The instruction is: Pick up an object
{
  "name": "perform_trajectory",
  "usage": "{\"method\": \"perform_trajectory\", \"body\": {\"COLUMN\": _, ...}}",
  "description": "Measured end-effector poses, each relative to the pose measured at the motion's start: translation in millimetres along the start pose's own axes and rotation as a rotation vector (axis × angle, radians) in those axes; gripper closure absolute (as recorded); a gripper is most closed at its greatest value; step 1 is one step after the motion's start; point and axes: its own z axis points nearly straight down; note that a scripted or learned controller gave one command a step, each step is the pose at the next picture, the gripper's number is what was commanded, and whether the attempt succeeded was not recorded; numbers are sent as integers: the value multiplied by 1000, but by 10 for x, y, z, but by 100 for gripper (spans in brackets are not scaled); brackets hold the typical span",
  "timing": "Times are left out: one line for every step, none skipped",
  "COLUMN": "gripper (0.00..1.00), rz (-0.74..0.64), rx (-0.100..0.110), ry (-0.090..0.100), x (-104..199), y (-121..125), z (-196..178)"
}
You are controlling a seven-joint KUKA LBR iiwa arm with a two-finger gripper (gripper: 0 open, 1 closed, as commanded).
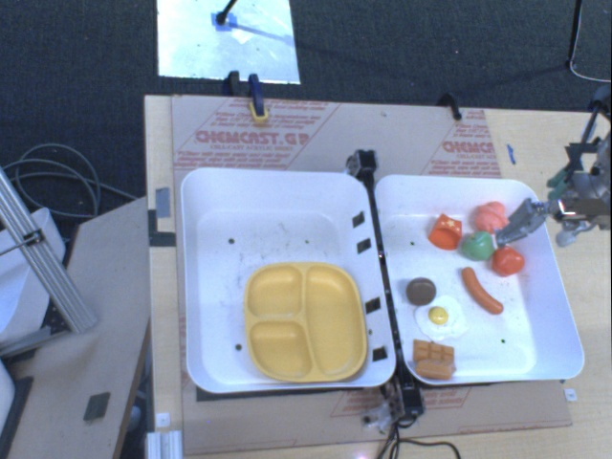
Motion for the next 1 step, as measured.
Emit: {"method": "perform_trajectory", "body": {"gripper": 100, "rz": -3, "rx": -5, "ry": -2, "x": -8, "y": 26, "z": -109}}
